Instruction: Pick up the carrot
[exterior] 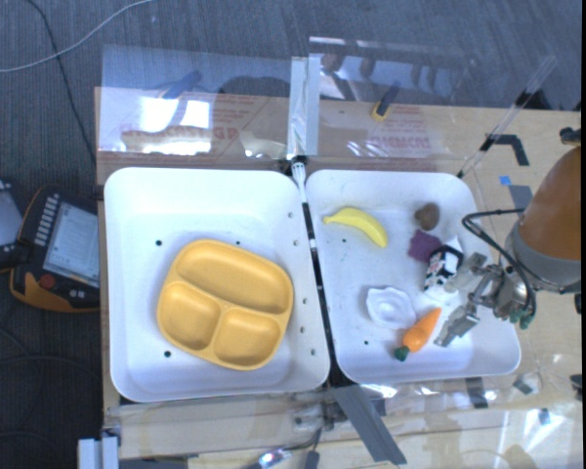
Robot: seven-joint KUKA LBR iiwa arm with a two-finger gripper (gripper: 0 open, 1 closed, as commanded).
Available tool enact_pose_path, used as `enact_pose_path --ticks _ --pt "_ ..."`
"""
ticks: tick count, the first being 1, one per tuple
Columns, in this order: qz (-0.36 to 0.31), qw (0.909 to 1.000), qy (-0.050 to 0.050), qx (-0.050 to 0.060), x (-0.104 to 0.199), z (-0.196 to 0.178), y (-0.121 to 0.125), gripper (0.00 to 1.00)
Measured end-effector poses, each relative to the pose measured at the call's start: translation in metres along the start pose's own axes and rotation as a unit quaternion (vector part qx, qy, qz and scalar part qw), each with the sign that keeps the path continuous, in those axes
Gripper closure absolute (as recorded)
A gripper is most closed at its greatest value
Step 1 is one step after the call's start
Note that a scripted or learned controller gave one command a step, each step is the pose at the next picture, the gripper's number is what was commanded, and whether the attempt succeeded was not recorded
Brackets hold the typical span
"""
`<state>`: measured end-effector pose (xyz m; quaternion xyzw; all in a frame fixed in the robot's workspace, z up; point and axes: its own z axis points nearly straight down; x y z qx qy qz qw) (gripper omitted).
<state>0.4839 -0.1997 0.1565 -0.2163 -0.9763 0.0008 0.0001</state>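
A dark grey carpeted floor (273,8) surrounds the bench, with thin cables trailing across it at the top left. At the far left edge sits a handheld control pendant (59,247) with an orange-trimmed body and a pale screen. The wooden bench (439,130) carries clear plastic sheeting along its back edge and two shallow white bins side by side.

The left bin (137,203) holds a yellow divided plate (225,303) with three compartments, lying flat near the bin's middle.

The right bin (361,189) holds several small things. A yellow banana (358,225) lies near its upper left. To the right of that, a small brown round object (427,215) sits close to the back wall, with a purple item (422,246) just below it and a black-and-white item (439,267) beside that. A white crumpled-looking piece (388,306) lies nearer the front. The carrot (419,332), orange with a green end pointing toward the bin's front left, rests on the bin floor just right of the white piece.

The gripper (466,313) hovers just right of the carrot, its metal fingers (456,328) set slightly apart with nothing between them. The grey arm with its orange band (557,213) enters from the right.
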Motion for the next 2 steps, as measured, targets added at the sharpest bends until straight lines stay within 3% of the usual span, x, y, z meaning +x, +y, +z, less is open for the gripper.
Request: enact_pose_path --ticks 1,2 --pt "0.06 0.9982 -0.004 -0.001 0.005 0.066 0.018 0.0" --pt "0.06 0.9982 -0.007 -0.002 0.003 0.055 0.02 1.0"
